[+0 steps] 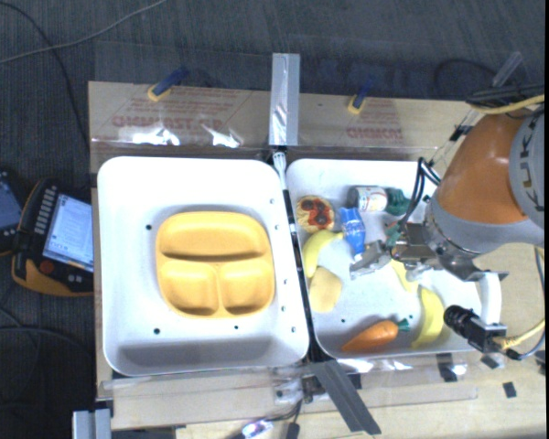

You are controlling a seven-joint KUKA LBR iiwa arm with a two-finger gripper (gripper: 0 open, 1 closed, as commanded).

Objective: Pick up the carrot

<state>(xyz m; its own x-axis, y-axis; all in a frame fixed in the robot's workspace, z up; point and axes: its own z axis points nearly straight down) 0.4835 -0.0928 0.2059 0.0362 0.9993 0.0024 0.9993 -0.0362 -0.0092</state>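
Dark grey carpet surrounds a plywood bench [210, 112] where two shallow white bins sit side by side. A grey arm [494, 186] with an orange band reaches in from the right over the right bin [325, 176]. Its gripper [373, 257] hovers above the middle of that bin; whether it is open or closed cannot be told from this angle, and nothing is seen held in it.

The carrot [372, 335], smooth, orange and tapered with a green tuft at its right end, lies along the near wall of the right bin, near the gripper but clear of it. A yellow banana [427, 314] curves just beside the tuft. Further left lie a pale, rounded potato-like piece [325, 289], a small blue packet [352, 230] and a round red-and-orange item [315, 211]. A glossy yellow divided tray [216, 262] occupies the left bin [128, 245].

To do the approach well, the gripper would likely need to travel toward the near wall, turn so it closes across the carrot's thick middle rather than along its length, and come down clear of the banana and the bin wall. The slick, tapering shape may slip from a grip set too near the thin end.
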